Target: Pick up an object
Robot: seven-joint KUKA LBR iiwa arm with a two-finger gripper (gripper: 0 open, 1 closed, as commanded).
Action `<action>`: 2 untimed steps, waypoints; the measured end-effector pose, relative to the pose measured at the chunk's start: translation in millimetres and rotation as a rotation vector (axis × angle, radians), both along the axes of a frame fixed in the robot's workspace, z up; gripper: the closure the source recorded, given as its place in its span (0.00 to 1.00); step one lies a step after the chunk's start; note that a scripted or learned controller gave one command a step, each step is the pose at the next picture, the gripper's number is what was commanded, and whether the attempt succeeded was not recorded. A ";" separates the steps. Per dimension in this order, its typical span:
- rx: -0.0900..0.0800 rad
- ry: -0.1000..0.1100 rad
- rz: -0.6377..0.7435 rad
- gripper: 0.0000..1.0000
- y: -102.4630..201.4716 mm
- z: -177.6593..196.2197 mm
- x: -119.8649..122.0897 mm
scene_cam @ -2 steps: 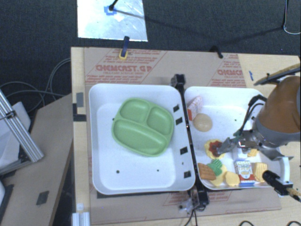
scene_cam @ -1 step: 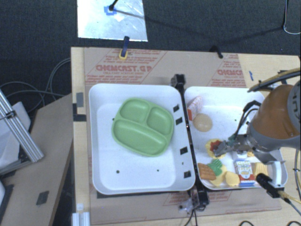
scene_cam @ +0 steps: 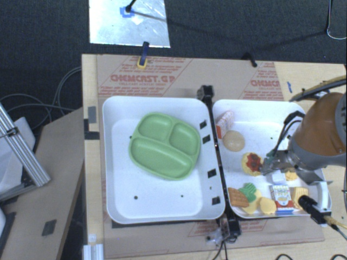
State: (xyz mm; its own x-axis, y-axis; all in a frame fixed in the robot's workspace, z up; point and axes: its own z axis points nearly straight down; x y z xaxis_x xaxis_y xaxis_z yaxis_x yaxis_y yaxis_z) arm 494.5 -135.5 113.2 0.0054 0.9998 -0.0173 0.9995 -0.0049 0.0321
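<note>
Camera view shows the gripper (scene_cam: 275,166) low in the right bin (scene_cam: 260,110), whether its fingers are apart or together I cannot tell. A red-and-yellow toy food piece (scene_cam: 251,163) lies just left of it, roundish, no clear long axis. The green divided plate (scene_cam: 164,145) sits well left.
</note>
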 end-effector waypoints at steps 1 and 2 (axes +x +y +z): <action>0.016 0.028 0.009 1.00 2.1 43.0 0.3; 0.015 0.024 0.009 1.00 -3.4 103.9 -3.5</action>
